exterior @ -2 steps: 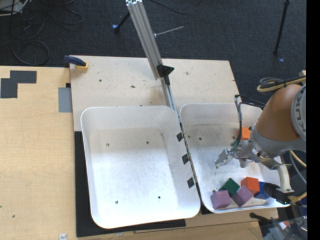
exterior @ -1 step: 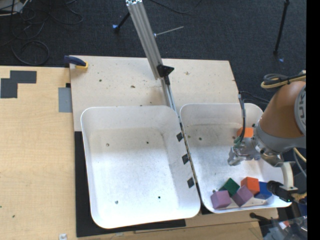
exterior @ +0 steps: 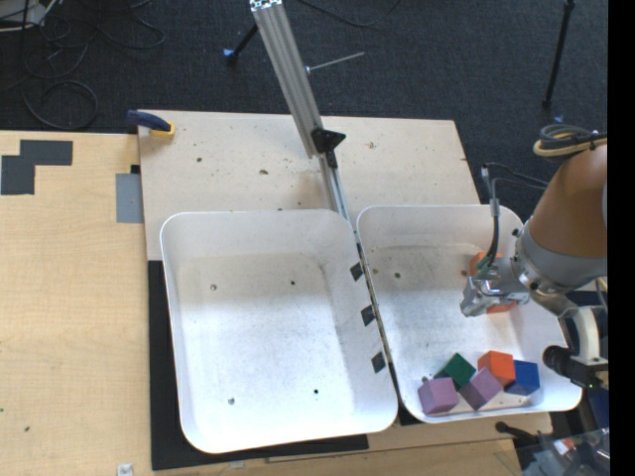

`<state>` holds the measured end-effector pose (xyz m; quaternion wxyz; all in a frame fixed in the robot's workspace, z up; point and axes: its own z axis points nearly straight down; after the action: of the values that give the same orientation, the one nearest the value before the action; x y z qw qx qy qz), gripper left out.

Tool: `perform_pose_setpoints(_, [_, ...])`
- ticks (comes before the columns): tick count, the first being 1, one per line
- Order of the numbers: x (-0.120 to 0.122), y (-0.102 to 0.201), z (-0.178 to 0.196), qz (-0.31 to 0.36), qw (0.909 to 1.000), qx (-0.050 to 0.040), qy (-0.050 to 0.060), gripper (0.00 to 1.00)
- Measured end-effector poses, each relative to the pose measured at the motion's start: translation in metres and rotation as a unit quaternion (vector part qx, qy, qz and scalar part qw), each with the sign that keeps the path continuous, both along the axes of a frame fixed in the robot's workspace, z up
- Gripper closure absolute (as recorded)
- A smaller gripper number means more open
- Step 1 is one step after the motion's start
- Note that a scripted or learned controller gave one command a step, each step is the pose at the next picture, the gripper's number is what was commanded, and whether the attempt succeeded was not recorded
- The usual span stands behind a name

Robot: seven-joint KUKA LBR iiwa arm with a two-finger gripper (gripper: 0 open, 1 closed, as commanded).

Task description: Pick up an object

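The metal two-finger claw sits low over the right shallow white plastic bin, near its right wall. A small orange item shows right against the claw; whether it is gripped or merely lies behind cannot be determined, and the finger opening cannot be read.

Candidate objects lie clustered at the near edge of that bin: two purple foam cubes, a green block, an orange block and a blue block.

Risks:
- The blocks touch one another; a descent into the cluster would probably strike a neighbour or shove pieces aside.
- The cluster lies just beside the bin rim, so a finger may catch the wall.

The left white bin lies adjacent. Both rest on a speckled pale wooden surface, with an aluminium strut leaning across it. Dark carpet with cables lies beyond.
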<state>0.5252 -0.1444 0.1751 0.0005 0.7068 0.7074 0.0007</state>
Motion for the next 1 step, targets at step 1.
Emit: perform_pose_setpoints(1, [0.0029,0.0004,0.0424,0.0,1.0,-0.0003,0.0,1.0])
